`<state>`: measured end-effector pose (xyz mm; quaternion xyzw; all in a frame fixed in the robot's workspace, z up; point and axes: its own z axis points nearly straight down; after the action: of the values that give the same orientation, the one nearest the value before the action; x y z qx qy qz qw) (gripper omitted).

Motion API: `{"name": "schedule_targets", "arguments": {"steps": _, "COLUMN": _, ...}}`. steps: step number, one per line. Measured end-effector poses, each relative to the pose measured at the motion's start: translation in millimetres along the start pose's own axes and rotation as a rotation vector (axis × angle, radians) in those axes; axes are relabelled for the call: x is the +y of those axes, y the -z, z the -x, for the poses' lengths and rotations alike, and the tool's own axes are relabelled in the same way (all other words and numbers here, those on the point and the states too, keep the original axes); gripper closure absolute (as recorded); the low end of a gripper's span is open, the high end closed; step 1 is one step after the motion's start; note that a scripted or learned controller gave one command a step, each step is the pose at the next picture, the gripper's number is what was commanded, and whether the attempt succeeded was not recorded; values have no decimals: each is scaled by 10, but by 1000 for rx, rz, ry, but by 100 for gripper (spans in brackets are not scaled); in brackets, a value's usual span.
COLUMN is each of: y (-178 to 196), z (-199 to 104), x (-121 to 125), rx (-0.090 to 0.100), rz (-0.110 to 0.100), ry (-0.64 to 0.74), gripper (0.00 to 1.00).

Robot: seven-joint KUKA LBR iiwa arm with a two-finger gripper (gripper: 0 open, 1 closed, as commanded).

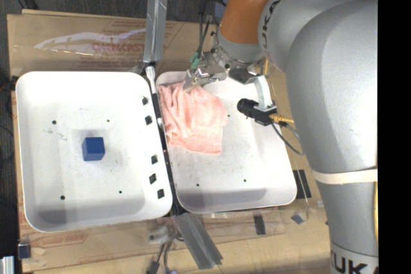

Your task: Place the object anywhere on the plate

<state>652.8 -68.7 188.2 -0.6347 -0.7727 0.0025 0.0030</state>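
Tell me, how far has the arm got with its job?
Nothing looks finished yet. The gripper is down at the top edge of the pink cloth, which lies crumpled in the right bin; whether it has hold of the cloth I cannot tell. A blue cube sits alone in the left bin. I cannot pick out a plate, so the placing is still to come.

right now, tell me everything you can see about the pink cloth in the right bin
The pink cloth looks like soft terry fabric, crumpled and loosely folded into an uneven heap with ridges along its left side. It lies on the floor of the right bin, in the upper-left part, close to the wall shared with the left bin. The hand sits at its top edge, right against the fabric; whether it grips the cloth is unclear.
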Motion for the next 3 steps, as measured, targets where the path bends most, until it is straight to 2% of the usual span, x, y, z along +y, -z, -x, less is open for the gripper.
{"name": "schedule_targets", "arguments": {"steps": 1, "y": 400, "z": -6, "x": 5, "rx": 0, "rz": 2, "ry": 7, "gripper": 100}}
{"name": "schedule_targets", "arguments": {"steps": 3, "y": 449, "z": -1081, "x": -222, "rx": -1, "rz": -1, "ry": 818, "gripper": 100}}
